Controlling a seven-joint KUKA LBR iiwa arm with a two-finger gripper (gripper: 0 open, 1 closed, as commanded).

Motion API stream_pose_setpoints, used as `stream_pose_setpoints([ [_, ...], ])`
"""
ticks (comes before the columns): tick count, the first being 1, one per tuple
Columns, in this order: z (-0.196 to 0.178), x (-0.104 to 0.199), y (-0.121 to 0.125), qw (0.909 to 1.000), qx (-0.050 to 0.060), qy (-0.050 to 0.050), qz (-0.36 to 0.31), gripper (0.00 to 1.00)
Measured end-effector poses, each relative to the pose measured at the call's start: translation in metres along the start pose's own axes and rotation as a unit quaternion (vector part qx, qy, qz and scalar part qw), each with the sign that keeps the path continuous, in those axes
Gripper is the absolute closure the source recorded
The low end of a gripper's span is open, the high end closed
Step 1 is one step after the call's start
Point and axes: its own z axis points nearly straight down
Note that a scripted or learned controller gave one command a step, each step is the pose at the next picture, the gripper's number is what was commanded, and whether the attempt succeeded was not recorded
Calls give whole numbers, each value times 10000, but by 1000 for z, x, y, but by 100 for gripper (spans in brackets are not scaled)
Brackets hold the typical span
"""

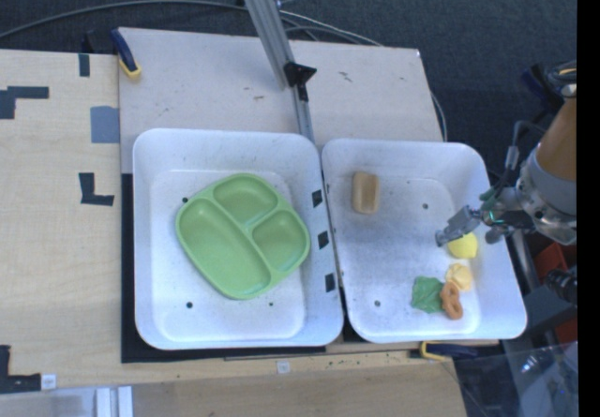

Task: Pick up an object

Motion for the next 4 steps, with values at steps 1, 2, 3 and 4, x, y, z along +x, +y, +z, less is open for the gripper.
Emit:
stream_pose_setpoints([
  [1, 0, 0, 0, 10000, 1, 0, 0, 0],
  [2, 49, 2, 8, 10000, 22, 0, 1, 0],
  [3, 96, 5, -1, 10000, 31, 6, 5, 0],
  [4, 139, 5, -1, 10000, -5, -11, 8, 0],
])
